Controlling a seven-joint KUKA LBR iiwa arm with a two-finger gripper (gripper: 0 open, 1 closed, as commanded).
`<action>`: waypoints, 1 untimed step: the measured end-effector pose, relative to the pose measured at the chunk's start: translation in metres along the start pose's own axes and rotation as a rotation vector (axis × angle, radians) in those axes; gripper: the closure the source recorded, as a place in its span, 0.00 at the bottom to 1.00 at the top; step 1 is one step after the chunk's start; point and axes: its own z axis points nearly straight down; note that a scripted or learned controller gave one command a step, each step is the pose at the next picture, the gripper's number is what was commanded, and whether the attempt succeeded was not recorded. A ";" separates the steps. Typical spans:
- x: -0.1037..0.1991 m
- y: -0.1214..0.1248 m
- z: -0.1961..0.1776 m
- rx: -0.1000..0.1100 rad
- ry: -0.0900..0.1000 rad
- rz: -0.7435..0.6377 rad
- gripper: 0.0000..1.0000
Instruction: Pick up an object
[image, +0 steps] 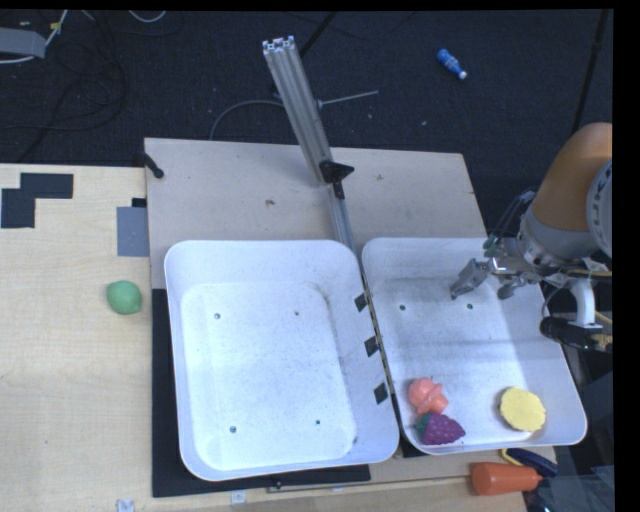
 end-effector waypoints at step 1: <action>0.001 0.000 0.039 -0.002 -0.001 0.000 0.00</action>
